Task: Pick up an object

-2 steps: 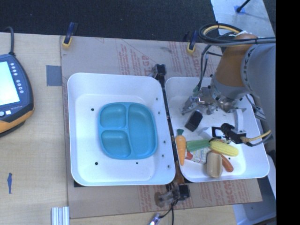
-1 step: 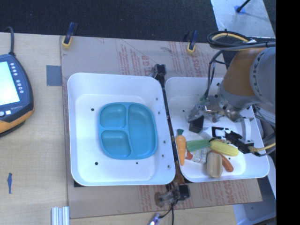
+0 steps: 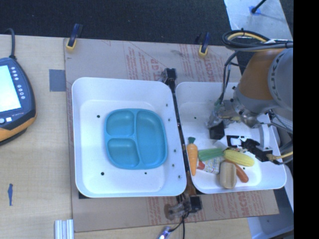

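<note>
While arm (image 3: 261, 81) reaches in, gripper (image 3: 217, 128) hangs over rt bin (image 3: 199, 96).

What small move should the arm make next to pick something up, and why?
Probably lower and shift the gripper toward the view's bottom, to the corn. It hovers over bare floor of the right bin, while the toys lie clustered nearer the bin's front edge.

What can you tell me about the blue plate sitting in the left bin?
The blue plate is a light blue divided tray with rounded corners, plastic by its look. It has three compartments: one long section on its right, two smaller ones stacked on its left. It lies flat, right side up, near the middle of the left white bin, turned slightly askew. It rests on the bin floor.
</note>
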Available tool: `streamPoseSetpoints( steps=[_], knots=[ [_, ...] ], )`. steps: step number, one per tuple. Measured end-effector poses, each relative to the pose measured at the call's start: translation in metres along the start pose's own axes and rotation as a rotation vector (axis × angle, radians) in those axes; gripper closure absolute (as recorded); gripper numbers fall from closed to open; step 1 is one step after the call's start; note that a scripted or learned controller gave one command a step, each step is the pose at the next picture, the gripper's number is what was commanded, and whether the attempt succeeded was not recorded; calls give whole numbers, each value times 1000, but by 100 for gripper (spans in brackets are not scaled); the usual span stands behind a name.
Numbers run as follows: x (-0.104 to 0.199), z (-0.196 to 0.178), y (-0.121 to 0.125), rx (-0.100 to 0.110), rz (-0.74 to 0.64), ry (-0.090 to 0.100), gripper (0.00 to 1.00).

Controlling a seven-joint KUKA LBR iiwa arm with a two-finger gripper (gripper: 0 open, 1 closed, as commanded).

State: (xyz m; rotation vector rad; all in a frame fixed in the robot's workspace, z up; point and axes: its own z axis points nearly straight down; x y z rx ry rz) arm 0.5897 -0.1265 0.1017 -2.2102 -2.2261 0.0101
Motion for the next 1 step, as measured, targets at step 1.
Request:
streamPoseSetpoints(
  steps=[1],
  knots=[
    [77,-91,3,-6,3,2,100]
  ],
)
